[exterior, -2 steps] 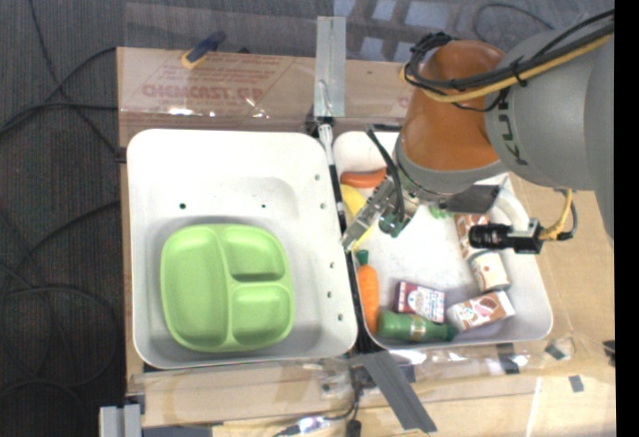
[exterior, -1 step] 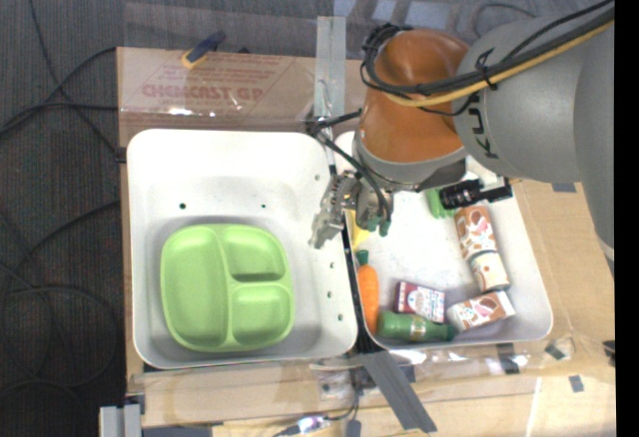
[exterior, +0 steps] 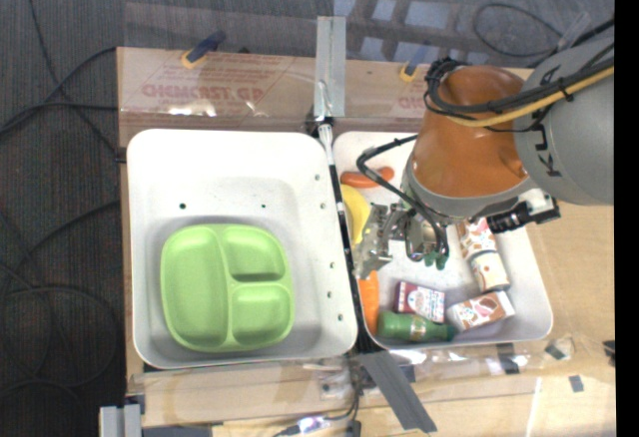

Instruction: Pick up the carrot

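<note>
Left bin [exterior: 150,186] holds one thing: a green divided plate [exterior: 228,285], flat on the floor toward the near side, all three compartments bare. It sits well apart from everything the task needs, so it is no obstacle.

At the divider between the bins lies the clutter. Right bin [exterior: 534,320] is crowded along its left wall. The carrot [exterior: 368,302] lies there, orange, lengthwise against the wall toward the near edge, its upper end tucked under the metal of the tool. Just above it, a yellow item [exterior: 356,208], maybe a banana, runs along the same wall, with something orange-red [exterior: 361,180] at its far end; hard to say what.

Near the front rim a green bottle [exterior: 414,327] lies on its side, touching or almost touching the carrot tip. Beside it are a dark red carton [exterior: 419,300] and a brown carton [exterior: 481,310], and a small bottle [exterior: 487,268] farther right.

The gripper [exterior: 384,237] hangs over the left part of this bin, above the carrot's upper end, placed there I judge for a grasp along the wall. Fingers look blurred and metallic; how far apart they are I cannot tell, and nothing is visibly between them. The orange band [exterior: 469,141] of the arm covers the bin's far middle.

The wall and the bottle crowd the carrot, so a pinch looks tight.
</note>
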`<state>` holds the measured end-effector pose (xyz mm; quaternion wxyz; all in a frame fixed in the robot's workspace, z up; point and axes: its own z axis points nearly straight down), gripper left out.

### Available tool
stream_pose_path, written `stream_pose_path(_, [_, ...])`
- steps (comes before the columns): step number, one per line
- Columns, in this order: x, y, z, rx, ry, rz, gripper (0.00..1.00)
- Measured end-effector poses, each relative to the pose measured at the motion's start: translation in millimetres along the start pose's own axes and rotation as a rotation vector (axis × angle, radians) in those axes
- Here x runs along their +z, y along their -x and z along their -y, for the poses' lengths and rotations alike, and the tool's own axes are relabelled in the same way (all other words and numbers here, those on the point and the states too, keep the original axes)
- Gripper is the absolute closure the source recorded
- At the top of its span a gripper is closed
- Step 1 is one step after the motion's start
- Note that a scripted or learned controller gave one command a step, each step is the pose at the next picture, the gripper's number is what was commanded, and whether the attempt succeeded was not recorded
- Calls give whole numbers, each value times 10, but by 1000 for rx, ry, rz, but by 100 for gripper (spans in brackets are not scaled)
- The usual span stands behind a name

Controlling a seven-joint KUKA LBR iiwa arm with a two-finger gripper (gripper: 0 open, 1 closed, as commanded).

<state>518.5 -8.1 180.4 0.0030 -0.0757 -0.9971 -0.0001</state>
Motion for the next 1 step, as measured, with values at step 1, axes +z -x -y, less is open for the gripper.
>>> stream_pose_path(1, [-128,-9,-959,-184,3,1,100])
